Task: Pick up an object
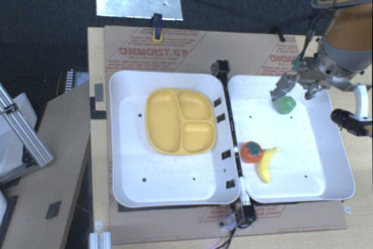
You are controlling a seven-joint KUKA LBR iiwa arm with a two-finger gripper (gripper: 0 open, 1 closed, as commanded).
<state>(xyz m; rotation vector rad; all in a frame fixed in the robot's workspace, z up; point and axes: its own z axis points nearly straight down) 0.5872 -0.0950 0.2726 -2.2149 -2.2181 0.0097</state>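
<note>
Yellow plastic divided plate (179,121) sits in the left white bin (125,143) on our tabletop, and we move right. Near the right white bin (326,183) front we spot a small red-orange tomato toy (251,151) touching a yellow toy banana (266,165). Further back lies a round green toy ball (285,105), and the claw (293,89) hovers just over it. We'd want it centred on that ball, dropping straight so the ball can't roll away. Whether the claw is apart or together, we cannot tell; nothing visibly sits in it.
</note>
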